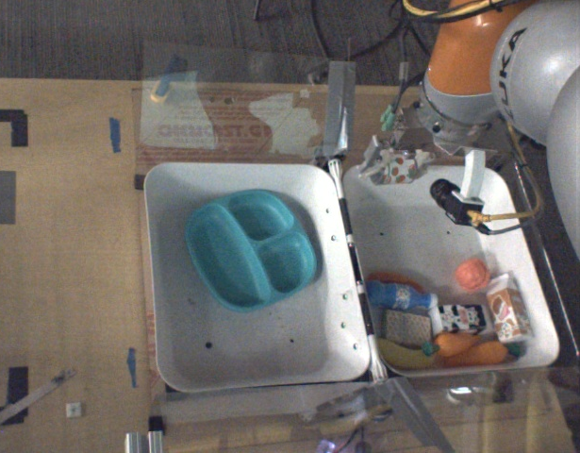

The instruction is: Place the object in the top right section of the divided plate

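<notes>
Tabletop [63, 253] of pale wood carries two white bins side by side. The left bin [176, 347] holds a teal divided plate [252, 248], all three of its sections bare. The right bin [412, 243] holds a cluster of small toy foods along its near edge, with an orange round piece [472, 274] just apart from them. The arm [497, 45] hangs over that bin's far corner, and its hand [395, 165] seems to be pinching a small white spotted object [400, 167]. By my reading the pick is made; the carry leftward over the bin wall to the plate's top right section comes next.
</notes>
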`<act>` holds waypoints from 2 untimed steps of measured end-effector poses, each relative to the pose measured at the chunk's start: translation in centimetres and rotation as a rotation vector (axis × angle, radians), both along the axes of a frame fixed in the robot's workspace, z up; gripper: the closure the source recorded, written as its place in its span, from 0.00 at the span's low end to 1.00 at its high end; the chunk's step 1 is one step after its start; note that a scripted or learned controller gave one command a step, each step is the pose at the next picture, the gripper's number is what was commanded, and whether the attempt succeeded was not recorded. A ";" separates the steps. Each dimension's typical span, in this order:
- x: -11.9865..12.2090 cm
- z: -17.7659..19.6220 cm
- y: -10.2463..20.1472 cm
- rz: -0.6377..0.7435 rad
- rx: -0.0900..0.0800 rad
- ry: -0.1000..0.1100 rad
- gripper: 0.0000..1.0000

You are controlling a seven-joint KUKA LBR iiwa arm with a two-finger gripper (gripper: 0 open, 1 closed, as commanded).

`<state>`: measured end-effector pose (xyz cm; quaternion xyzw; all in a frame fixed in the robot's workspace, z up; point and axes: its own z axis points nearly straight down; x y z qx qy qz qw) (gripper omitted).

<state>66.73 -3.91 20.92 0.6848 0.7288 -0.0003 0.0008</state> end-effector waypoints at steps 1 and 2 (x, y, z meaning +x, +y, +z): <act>-5.2 -2.5 6.5 -0.044 0.002 0.003 1.00; -5.8 -4.4 9.7 0.002 0.006 -0.022 1.00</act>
